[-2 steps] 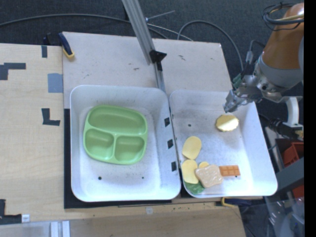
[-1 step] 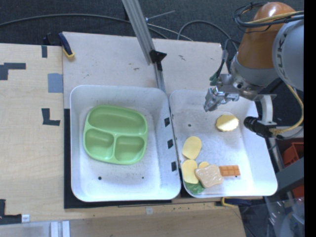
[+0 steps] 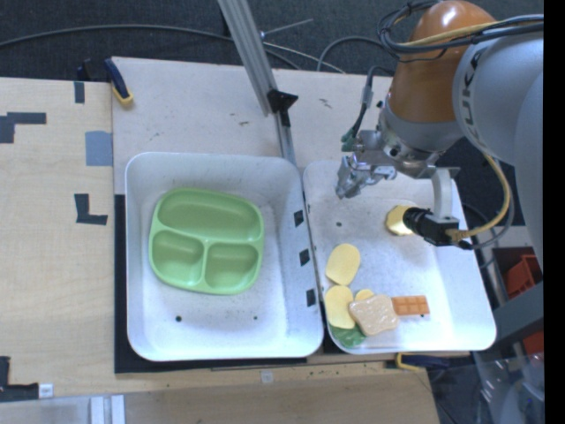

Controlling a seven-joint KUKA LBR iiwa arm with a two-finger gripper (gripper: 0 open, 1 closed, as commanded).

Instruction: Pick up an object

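- By the near edge of the right bin (image 3: 468,321) lie a toast (image 3: 374,314), an orange wafer (image 3: 410,306) just beside it, and two yellow slices (image 3: 342,263); the toast overlaps the nearer slice and a green piece (image 3: 347,336).
- A yellow disc (image 3: 397,221) sits mid-bin.
- The gripper (image 3: 351,182) hangs over the bin's far left part, apart from every item; whether it is spread or closed cannot be told.
- The left bin (image 3: 141,325) holds a green plate (image 3: 207,241) with three wells.

Tray (image 3: 207,241) in left bin (image 3: 141,325), food pieces (image 3: 342,263) in right bin (image 3: 446,268)
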